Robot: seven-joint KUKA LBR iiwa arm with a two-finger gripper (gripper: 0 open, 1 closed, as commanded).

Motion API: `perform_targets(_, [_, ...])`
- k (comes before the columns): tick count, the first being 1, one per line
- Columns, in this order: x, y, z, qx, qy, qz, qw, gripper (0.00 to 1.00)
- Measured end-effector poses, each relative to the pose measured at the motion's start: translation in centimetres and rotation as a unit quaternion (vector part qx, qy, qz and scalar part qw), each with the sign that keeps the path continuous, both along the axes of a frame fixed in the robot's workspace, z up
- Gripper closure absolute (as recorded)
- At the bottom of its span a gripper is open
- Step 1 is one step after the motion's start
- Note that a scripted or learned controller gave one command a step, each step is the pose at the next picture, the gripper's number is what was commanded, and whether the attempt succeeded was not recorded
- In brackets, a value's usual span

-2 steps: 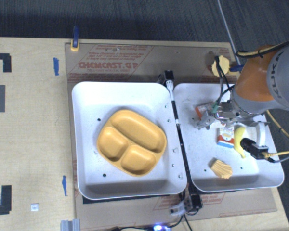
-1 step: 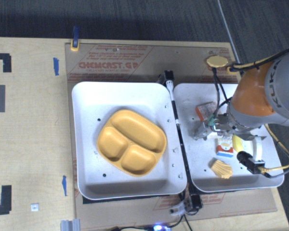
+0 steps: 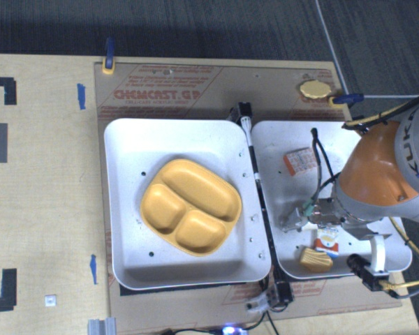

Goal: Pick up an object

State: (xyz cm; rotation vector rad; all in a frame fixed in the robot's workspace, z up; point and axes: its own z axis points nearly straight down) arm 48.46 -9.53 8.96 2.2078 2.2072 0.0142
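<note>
My gripper (image 3: 295, 219) is low in the right bin (image 3: 272, 152), near its left wall, with the grey and orange wrist above it to the right. A small green piece (image 3: 310, 207) sits right at the gripper. A tan, bread-like block (image 3: 314, 258) lies near the bin's front edge, and a small red and white item (image 3: 327, 243) is just behind it. Apart at the back of the bin lies a red and white packet (image 3: 300, 160). The wrist hides the right part of the bin.
The left bin (image 3: 126, 187) holds a large yellow divided dish (image 3: 190, 205). A black divider (image 3: 255, 180) runs between the bins. Cables hang around the wrist, and a yellow disc (image 3: 315, 89) lies on the cardboard behind the right bin.
</note>
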Motion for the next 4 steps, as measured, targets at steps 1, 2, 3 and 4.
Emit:
perform_targets(1, [0.2, 0.0, 1.1, -0.0012, -0.004, 0.0, 1.0, 1.0])
perform_targets(2, [0.2, 0.0, 1.1, -0.0011, -0.004, 0.0, 1.0, 0.0])
perform_targets(3, [0.0, 0.0, 0.0, -0.0013, -0.001, -0.001, 1.0, 0.0])
perform_targets(4, [0.2, -0.1, 1.1, -0.0023, -0.004, -0.001, 1.0, 1.0])
